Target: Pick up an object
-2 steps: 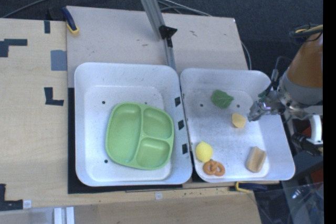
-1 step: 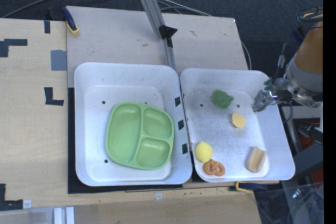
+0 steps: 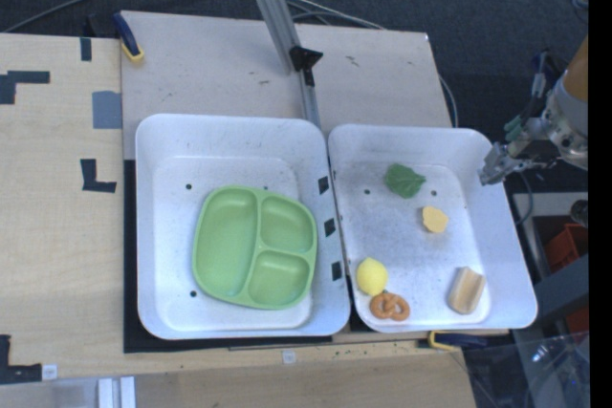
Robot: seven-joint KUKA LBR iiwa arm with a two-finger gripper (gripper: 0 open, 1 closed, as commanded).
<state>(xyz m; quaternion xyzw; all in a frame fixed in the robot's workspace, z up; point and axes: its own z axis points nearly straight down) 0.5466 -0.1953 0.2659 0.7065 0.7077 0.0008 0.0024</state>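
While the gripper (image 3: 499,164) hangs just past the right bin's (image 3: 497,234) far right corner, I cannot tell if it is open or shut, and nothing shows in its grip. Inside the right bin sit five small things. A green leaf (image 3: 404,180) lies near its far side. A yellow lump (image 3: 434,221) sits in its middle. A yellow lemon (image 3: 371,277), a brown pretzel (image 3: 389,306) and a tan bread piece (image 3: 466,289) lie along its near side. Left of the right bin, the left bin (image 3: 163,205) holds a green plate (image 3: 254,246).
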